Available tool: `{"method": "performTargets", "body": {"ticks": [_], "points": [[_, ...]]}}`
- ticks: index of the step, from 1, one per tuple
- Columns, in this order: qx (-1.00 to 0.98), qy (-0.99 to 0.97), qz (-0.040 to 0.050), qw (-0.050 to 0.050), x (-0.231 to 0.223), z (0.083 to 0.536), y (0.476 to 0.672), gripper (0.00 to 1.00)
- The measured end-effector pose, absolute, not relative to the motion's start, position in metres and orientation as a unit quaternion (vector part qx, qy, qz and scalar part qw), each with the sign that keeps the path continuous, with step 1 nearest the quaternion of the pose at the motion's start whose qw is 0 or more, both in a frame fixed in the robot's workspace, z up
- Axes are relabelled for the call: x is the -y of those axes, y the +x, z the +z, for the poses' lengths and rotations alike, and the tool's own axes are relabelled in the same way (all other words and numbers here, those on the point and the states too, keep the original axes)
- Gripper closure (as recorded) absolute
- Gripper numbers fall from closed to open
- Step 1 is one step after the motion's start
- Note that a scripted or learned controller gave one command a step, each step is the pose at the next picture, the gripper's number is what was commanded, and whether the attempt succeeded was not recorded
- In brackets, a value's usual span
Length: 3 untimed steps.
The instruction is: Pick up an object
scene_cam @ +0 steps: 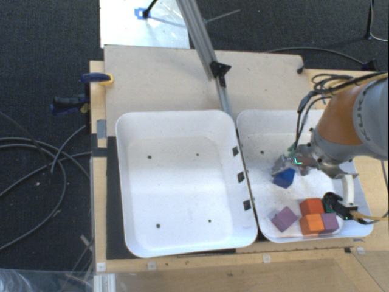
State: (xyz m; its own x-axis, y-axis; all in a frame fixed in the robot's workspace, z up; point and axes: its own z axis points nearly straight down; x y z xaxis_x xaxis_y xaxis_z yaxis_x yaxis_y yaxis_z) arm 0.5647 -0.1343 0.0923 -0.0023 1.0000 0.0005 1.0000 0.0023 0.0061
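Note:
My gripper [284, 166] is over the middle of the right bin [261, 132], reaching in from the right on the grey arm with the orange band. A blue block [284, 178] sits right at the gripper's tip, touching or just under it; whether it is gripped is hidden from this angle. Along the bin's front edge lie a purple block [284, 218], a red-orange block [311, 206], an orange block [313, 224] and a second purple block [330, 222].
The left bin [176, 181] stands next to the right one, with a raised rim between them. A grey pole [203, 41] slants over the bench behind the bins. Cables hang near the arm's wrist.

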Motion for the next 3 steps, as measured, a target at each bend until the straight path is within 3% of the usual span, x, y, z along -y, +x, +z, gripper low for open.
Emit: {"method": "performTargets", "body": {"ticks": [3], "points": [[-0.708,0.706,0.0025,0.001,0.1419,0.0921,0.5725,0.00]]}}
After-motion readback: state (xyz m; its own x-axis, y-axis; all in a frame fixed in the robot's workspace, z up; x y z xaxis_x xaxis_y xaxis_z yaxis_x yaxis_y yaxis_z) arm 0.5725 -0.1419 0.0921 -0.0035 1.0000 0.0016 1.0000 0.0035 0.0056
